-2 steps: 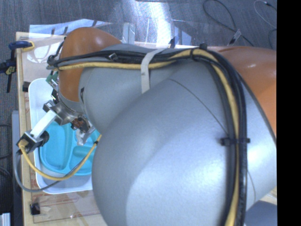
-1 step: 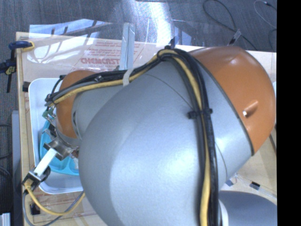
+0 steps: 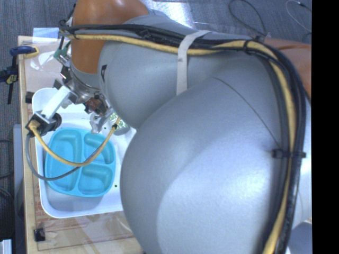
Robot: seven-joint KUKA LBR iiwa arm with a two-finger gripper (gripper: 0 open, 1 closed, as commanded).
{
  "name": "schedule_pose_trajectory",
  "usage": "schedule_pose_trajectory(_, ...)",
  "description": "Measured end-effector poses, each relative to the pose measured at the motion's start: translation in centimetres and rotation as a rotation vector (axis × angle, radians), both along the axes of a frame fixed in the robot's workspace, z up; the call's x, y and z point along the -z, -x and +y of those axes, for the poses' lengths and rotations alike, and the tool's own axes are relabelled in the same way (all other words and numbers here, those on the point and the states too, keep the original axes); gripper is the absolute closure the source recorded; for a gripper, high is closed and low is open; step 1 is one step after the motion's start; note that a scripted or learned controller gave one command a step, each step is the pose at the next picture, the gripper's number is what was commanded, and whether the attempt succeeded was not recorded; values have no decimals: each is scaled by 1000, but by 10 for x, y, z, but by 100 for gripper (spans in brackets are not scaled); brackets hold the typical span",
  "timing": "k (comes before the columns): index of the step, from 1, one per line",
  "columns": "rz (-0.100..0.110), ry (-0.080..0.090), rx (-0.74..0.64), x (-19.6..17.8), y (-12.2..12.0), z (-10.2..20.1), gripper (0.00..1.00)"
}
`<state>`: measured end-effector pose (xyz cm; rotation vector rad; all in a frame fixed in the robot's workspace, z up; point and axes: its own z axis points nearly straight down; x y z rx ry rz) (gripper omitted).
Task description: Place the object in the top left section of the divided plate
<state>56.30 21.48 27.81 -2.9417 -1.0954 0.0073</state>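
Claw [image 3: 98, 123] above blue plate [image 3: 79, 163].

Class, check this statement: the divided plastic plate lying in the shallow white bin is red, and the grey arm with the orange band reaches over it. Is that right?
Not quite. The camera view shows the divided plastic plate is light blue, not red. It does lie in the shallow white bin, and the grey arm with the orange band reaches over it.

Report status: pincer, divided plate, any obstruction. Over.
Pincer above blue divided plate, grip unclear. Plate sections look bare. Yellow cable loops across plate.
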Motion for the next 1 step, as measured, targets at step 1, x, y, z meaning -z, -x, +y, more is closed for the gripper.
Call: schedule_pose_trajectory(1, 3, 1, 13, 157, 28, 5, 0)
